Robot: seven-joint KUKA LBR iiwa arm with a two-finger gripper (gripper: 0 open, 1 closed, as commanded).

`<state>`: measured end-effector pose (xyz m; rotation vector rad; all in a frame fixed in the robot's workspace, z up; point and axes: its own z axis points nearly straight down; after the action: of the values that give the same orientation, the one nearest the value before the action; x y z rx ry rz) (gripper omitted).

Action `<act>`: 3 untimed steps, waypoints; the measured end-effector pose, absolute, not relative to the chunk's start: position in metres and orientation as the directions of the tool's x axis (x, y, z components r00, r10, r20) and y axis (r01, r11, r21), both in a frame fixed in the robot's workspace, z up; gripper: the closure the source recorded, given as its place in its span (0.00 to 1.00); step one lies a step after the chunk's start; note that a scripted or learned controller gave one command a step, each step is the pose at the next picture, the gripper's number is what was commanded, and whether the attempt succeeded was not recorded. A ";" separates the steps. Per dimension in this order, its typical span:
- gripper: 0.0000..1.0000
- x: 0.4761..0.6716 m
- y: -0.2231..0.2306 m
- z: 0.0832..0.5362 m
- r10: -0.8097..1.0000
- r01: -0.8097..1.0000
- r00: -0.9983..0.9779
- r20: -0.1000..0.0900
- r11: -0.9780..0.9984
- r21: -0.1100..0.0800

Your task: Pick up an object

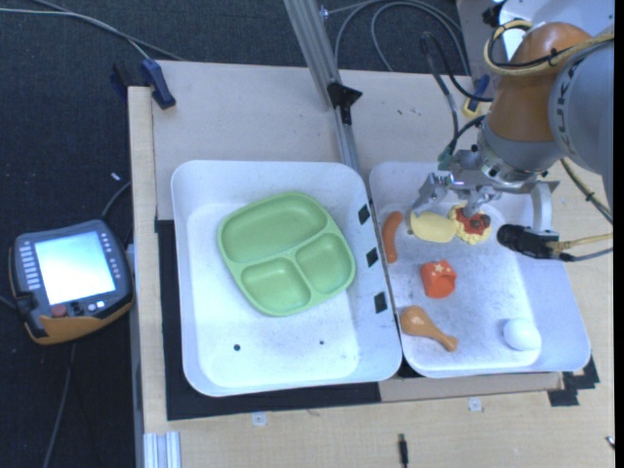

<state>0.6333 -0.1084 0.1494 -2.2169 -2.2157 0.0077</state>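
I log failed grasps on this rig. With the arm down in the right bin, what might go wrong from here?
The tool sits right over a yellow toy piece that touches a small red-and-yellow piece, so it might catch both or push one aside. The orange sausage-shaped toy lies close to the left and could get nudged toward the white bin's wall.

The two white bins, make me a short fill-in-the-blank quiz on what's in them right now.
1. The green divided plate lies in the ____ bin.
2. The plate has ____ compartments.
3. The claw hangs over the ____ toy in the right bin.
4. The white egg lies near that bin's front ____ corner.

Missing words: left; three; yellow; right
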 end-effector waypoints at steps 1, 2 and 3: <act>0.00 0.635 -0.104 0.099 1.000 1.000 -0.001 0.002 0.001 -0.006; 1.00 0.637 -0.104 0.113 1.000 1.000 0.000 0.001 0.000 0.000; 1.00 0.637 -0.105 0.156 1.000 1.000 0.000 -0.001 0.000 0.005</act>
<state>0.6367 -0.1047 0.1562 -2.2238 -2.2245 -0.0048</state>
